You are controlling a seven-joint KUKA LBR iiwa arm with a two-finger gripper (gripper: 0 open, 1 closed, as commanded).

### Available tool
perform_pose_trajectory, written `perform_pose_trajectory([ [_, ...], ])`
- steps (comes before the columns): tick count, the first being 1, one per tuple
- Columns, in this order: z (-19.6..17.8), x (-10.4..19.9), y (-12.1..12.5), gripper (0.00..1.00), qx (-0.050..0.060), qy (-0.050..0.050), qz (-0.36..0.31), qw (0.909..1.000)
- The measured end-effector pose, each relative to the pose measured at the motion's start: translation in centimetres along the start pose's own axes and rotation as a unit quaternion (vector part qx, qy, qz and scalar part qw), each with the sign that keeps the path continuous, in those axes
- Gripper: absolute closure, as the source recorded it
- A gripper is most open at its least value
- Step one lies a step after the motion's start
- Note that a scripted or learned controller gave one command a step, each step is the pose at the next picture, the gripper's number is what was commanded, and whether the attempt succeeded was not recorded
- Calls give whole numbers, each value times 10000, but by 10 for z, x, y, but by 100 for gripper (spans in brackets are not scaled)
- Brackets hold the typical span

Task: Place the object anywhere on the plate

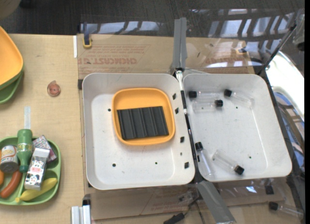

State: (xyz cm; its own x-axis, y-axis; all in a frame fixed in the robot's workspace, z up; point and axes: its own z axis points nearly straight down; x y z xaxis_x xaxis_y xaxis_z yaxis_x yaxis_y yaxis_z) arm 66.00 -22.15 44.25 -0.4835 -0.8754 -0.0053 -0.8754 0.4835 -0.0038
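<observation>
An orange square plate (143,95) with rounded corners lies in the left bin (99,136), toward its back. A dark grey ribbed rectangular block (143,122) rests flat on the plate and covers most of its floor. The right bin (271,136) holds several clear plastic tubes with black caps. One tube (202,95) lies near the back left, another tube (227,162) near the front. A third tube (202,160) lies along the left wall.
On the wooden bench to the left sit a green tray (52,182) of toy food, stacked orange and green bowls (8,68), and a small pink piece (54,88). Cardboard (126,56) lies behind the bins. A metal divider post (179,43) stands between the two bins.
</observation>
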Motion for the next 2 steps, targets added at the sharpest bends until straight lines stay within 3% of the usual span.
perform_pose_trajectory([
  [1, 0, 0, 0, 100, -2, -1, -989, 9951],
  [2, 1, 0, 0, 100, -10, -5, -2704, 9627],
])
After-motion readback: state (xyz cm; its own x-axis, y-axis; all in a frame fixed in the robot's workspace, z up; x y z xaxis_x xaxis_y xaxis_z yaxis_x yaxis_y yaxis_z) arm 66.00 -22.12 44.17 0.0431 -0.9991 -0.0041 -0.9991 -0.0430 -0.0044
